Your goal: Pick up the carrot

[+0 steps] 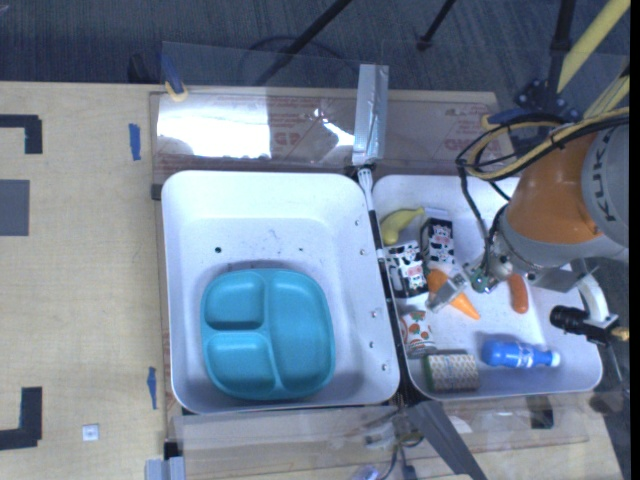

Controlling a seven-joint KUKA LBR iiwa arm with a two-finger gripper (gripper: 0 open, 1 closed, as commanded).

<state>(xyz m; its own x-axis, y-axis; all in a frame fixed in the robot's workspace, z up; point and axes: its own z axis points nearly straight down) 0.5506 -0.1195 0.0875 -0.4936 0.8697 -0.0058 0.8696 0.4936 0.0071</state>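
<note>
Pale wooden bench point(80, 298) carries two shallow white bins. Within the right bin point(580, 373), the end effector point(470, 286) hovers at the small orange carrot point(462, 304), grip state unreadable. At nine o'clock, black-and-white labelled packets point(408, 266) crowd the divider, print illegible.

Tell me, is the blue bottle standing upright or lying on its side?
Lying on its side. The blue bottle stretches flat along the floor of the right bin, white cap end pointing toward the right.

Two white bins point(262, 193), one teal divided plate point(268, 333), one banana point(400, 224), two orange carrots point(450, 293), one blue bottle point(518, 355), one grey sponge point(452, 370).
</note>
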